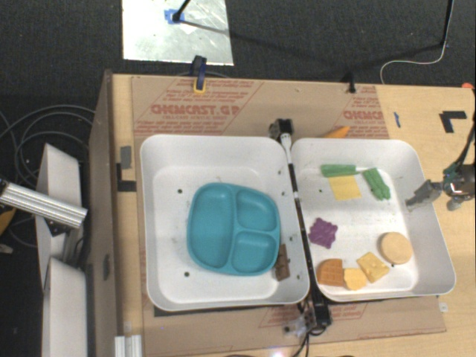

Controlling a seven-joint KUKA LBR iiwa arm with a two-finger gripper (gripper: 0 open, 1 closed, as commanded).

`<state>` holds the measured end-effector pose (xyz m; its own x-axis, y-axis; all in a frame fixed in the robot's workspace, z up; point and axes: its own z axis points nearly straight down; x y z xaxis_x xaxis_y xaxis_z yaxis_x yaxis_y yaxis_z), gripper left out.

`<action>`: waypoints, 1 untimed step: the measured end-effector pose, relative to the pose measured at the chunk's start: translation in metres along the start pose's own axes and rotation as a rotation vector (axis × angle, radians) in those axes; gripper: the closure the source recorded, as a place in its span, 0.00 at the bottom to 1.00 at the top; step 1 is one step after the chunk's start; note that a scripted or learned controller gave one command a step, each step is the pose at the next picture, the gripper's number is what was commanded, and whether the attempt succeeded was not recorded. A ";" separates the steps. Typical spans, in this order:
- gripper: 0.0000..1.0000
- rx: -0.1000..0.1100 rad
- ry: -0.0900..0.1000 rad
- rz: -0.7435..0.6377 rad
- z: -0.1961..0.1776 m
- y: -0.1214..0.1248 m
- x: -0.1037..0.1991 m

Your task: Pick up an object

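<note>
Arm (465,181) cut off at right edge.

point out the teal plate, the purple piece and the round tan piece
teal plate (223,213): camera view, on the rim by its upper-left compartment, left bin.
purple piece (323,232): camera view, on its middle, right bin.
round tan piece (396,247): camera view, on its top face, right bin.

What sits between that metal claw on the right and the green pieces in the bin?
Nothing visible. The gripper hangs over the right bin's right rim, and bare white floor lies between it and the nearer green piece. The yellow square lies beyond that piece.
</note>
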<state>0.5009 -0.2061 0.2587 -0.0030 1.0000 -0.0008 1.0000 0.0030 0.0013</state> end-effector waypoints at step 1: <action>0.00 0.008 0.003 -0.003 0.178 0.042 0.002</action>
<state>0.5432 -0.2045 0.0802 -0.0058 1.0000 0.0026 1.0000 0.0058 -0.0063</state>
